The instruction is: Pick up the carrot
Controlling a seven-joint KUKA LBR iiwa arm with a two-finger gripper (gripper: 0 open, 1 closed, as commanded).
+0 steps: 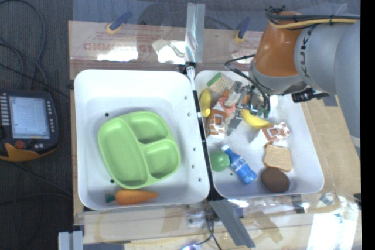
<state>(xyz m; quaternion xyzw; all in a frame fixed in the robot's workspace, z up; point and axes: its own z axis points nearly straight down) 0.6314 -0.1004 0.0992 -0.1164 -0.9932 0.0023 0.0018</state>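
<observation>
The carrot (133, 197), orange with a dark green stem end pointing left, lies flat along the front wall of the left bin (88, 96), just below the green divided plate (139, 148). My gripper (237, 107) is low over the back of the right bin (304, 126), among a cluster of small items beside a yellow banana (256, 120). It is far to the right of the carrot and across the divider between the bins. The clutter around the gripper hides its tip.
The right bin also holds a second yellow fruit (205, 101), red-and-white packets (218, 121), a green ball (220, 161), a blue bottle (241, 165), a bread slice (277, 157) and a brown round item (274, 180). A control pendant (26, 123) lies left of the bench.
</observation>
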